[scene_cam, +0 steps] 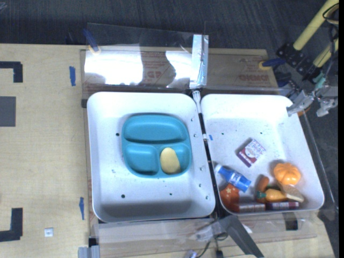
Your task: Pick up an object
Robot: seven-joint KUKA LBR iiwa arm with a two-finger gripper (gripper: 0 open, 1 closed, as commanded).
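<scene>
Crowded against the near wall of the right bin (242, 120): a red tomato (229, 196) in the near-left corner, a dark slim bar (266, 206) lying along the wall beside it, and an orange carrot-like piece (275, 194) just behind the bar. Farther back, a blue bottle (234, 177) lying on its side near the bin's left wall, an orange pumpkin (286, 173) toward the right wall, and a maroon packet (251, 151) lying flat, apart from the rest, near the middle of the floor.

Next door in the left bin (105, 144), a blue divided tray (150, 130) with a yellow egg-shaped object (170, 160) resting in its near-right compartment.

Up at the right bin's far-right corner, the pincer (306, 102), hovering over the rim, well apart from every object. Spread or pressed together: cannot tell, too small and cluttered. Nothing seen pinched.

Pale wooden counter (37, 160) under both bins.
</scene>
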